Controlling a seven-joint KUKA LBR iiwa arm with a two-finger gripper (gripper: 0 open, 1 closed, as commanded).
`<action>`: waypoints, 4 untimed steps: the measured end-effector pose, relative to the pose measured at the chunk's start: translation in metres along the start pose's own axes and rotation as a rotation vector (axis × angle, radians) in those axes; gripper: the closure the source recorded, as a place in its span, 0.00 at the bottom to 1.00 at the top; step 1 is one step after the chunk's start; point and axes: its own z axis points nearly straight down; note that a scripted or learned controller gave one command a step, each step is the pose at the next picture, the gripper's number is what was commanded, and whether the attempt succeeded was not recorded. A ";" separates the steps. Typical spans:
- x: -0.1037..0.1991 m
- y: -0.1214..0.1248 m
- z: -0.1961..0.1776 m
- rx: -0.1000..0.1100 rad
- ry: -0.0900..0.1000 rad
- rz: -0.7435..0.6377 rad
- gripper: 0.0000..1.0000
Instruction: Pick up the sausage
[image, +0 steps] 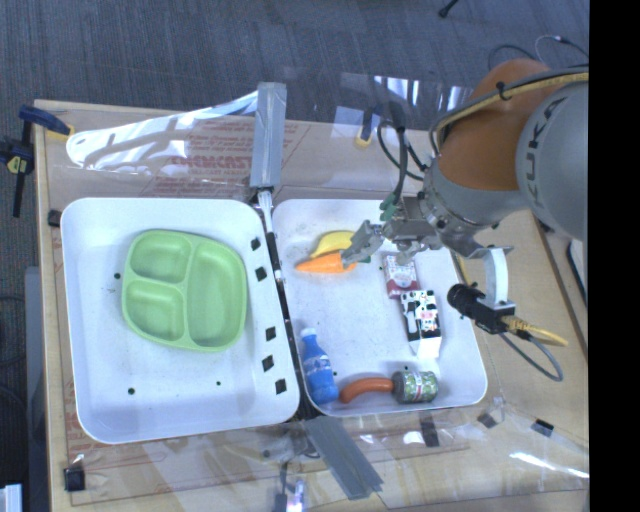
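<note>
— Where was the sausage (366, 388) compared with your fingers (362, 243)?

— It lay at the near edge of the right bin (462, 385), a reddish-brown curved piece, well apart from me. My fingers hung over the far part of that same bin, just beside the carrot (320, 264) and the banana (333, 241). The sausage touched the small green jar (417, 385) on its right end, with the blue bottle (318, 366) just to its left.

— Were your fingers open or closed?

— I couldn't tell. The tips were a dark tangle right against the carrot's green top, and nothing showed clearly between them.

— How was your arm posed?

— I reached in from the right, my grey body and orange band (492, 140) above the far right corner of the bin, the wrist bent down and pointing left toward the divider between the bins. Cables looped around the wrist.

— What else was in the bins?

— In the right one, a red-and-white packet (401, 275) lay below my wrist, and next to it a cow-patterned carton (423, 320) stretched toward the near wall. The left bin (85, 300) held a green divided plate (185, 290) with three compartments, nothing in them. Both bins sat side by side on the desk (520, 440).
</note>
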 end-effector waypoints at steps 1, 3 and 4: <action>0.014 0.001 0.034 0.000 -0.001 0.044 0.00; 0.014 0.001 0.024 0.001 -0.002 0.039 0.00; -0.025 -0.036 0.140 0.001 0.000 0.031 0.00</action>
